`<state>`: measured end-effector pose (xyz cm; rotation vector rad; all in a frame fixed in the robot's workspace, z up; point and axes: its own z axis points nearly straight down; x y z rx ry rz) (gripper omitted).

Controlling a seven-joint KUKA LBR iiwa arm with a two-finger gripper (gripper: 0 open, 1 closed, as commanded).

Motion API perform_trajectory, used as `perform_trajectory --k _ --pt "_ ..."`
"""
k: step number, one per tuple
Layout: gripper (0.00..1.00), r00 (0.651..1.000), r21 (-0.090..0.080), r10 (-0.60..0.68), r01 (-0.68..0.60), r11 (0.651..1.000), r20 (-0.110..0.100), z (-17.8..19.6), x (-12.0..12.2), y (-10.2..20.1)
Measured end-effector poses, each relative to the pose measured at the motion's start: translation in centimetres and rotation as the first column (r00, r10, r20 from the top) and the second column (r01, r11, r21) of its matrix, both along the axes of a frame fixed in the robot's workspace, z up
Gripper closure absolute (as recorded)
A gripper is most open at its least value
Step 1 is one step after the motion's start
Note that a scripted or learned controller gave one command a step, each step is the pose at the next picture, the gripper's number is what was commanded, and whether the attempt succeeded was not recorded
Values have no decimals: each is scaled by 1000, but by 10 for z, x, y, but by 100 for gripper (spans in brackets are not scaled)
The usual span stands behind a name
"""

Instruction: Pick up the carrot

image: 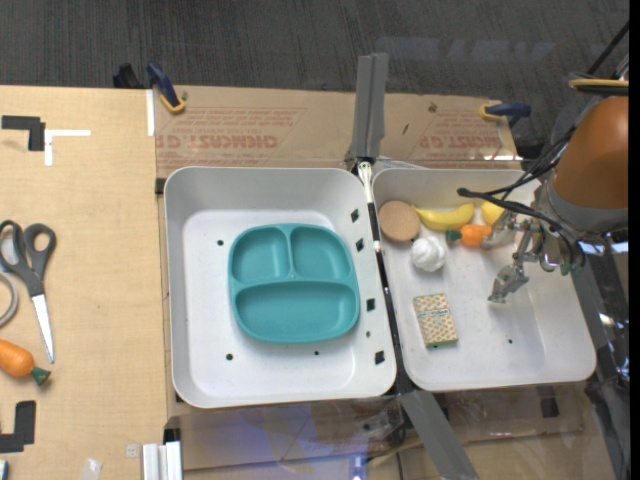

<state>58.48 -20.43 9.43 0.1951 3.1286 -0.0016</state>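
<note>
The carrot (pixel 475 234), a small orange piece, lies in the right-hand white bin (pixel 560 363), just under the right end of the yellow banana (pixel 445 216) and close to touching it. To the lower right of the banana, past the carrot, hangs the gripper (pixel 503 286) over the bare bin floor, apart from the carrot and with nothing visibly in it; whether the claw is released or clenched cannot be told at this slant. Above it the grey arm with its orange band (pixel 600 153) stands to the right of the banana. Just left of the banana lies a round tan disc (pixel 399 221), below and slightly left of the banana a small white lump (pixel 429 254), and further below the banana a patterned flat packet (pixel 435 320). Well to the left of the banana, the other white bin (pixel 190 298) holds a teal divided plate (pixel 294 283). Far left of the banana, on the wooden bench (pixel 90 268), lie scissors (pixel 30 278) and a second orange piece with a green end (pixel 15 359).
</note>
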Motion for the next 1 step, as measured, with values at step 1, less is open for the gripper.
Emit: perform_trajectory --k 1 --pt "0 976 0 -213 213 977 -39 -6 60 3"
